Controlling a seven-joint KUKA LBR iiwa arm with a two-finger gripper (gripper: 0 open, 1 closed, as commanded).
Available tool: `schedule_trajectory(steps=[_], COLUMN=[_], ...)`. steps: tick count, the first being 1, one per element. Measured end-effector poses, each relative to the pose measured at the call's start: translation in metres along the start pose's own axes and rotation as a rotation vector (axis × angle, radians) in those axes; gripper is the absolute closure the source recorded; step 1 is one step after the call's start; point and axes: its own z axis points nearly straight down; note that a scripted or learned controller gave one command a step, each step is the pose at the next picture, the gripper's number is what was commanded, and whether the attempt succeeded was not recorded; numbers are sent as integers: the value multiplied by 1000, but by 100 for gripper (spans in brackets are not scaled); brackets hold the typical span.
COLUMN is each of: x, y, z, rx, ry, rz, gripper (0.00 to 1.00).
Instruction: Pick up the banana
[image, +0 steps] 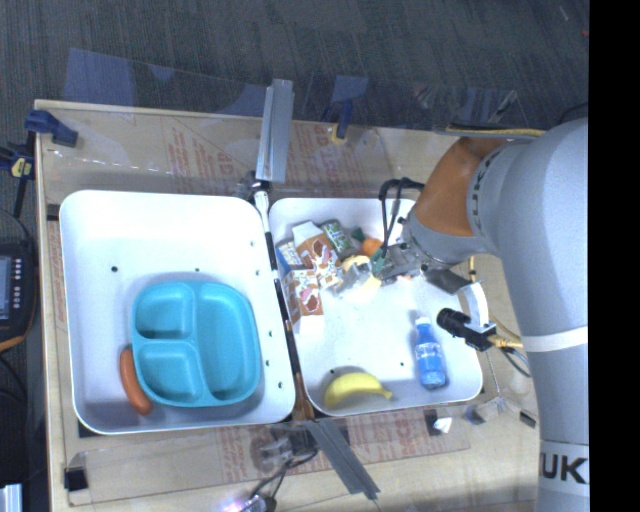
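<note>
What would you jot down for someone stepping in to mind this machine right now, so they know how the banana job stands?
Gripper: down in the upper part of the right-hand shallow white bin, among the small cartons and packets; whether it is open or shut cannot be made out.
Yellow curved banana: lying flat near the front edge of that same bin, well away from the gripper.
Also in that bin: a small clear bottle with a blue label.
Left bin: a blue divided plastic tray with an orange sausage-shaped toy beside it.
Done: nothing visible.
Left: reach the banana, grasp, lift.
</note>
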Motion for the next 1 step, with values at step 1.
schedule_trajectory(steps=[1], x=[-1], y=[1], z=[-15], rx=[1], ry=[-1], rz=[-8], gripper=[100])
